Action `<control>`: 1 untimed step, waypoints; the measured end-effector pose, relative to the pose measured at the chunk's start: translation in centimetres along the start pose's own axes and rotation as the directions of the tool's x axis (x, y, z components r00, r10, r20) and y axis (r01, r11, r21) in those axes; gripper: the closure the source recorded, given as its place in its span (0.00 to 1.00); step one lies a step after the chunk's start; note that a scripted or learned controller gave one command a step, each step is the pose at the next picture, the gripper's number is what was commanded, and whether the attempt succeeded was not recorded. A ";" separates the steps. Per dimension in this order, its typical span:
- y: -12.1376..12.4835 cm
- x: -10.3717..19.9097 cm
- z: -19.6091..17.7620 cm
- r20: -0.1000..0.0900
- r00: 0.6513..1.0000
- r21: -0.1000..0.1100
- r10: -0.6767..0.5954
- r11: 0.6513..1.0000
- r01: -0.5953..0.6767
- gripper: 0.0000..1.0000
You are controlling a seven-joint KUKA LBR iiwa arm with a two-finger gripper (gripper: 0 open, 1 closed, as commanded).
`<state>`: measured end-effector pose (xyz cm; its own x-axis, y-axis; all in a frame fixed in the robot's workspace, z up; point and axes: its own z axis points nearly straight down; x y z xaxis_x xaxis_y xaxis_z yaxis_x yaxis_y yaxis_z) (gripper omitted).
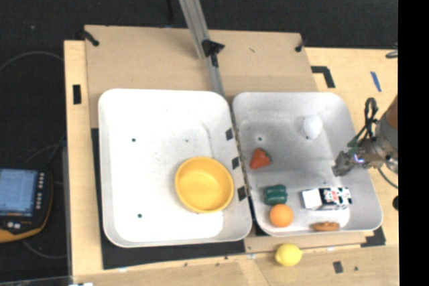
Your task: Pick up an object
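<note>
The right bin (295, 110) holds a red piece (259, 159), a dark green block (275, 195), an orange ball (281, 216), a white box with red and black print (326, 197), a flat brown piece (326, 226) and a pale white object (312, 125). My gripper (347, 163) hangs at the bin's right edge, to the right of and above the white box. It touches none of the objects. The arm comes in from the right edge of the view.
A yellow bowl (204, 183) sits in the left bin (134, 144) near the divider. A yellow ball (288, 254) lies on the bench in front of the right bin. A metal pole (191, 3) slants up behind the bins. A handheld screen (20, 201) lies far left.
</note>
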<state>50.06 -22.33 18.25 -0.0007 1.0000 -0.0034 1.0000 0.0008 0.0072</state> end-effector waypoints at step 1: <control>0.3 -0.2 -5.4 0.001 1.000 -0.001 -0.003 1.000 0.003 1.00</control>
<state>50.28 -22.49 23.66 -0.0035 1.0000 -0.0040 1.0000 0.0035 0.0084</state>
